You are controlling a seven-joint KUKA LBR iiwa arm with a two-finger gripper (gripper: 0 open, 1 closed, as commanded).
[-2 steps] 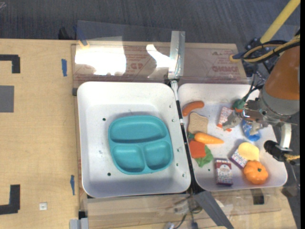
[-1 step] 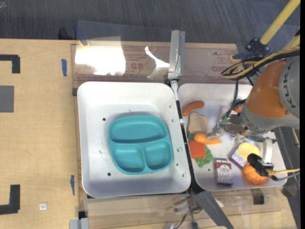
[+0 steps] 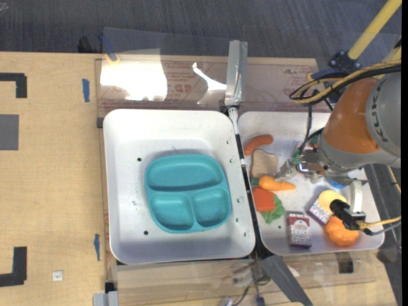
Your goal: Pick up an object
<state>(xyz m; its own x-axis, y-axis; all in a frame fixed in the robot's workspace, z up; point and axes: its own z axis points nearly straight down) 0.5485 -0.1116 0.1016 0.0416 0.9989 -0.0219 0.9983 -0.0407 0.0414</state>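
We see a teal divided tray [image 3: 186, 192] in a white bin [image 3: 121, 171]; an orange carrot [image 3: 276, 184] with green leaves, a red sausage [image 3: 257, 143], a yellow-and-orange fruit [image 3: 342, 231], and a tan surface [image 3: 44, 171].

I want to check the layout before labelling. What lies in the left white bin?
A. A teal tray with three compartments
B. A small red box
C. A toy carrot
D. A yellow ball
A: the teal tray with three compartments sits alone in the left bin, while the carrot and the small red box lie in the right bin.
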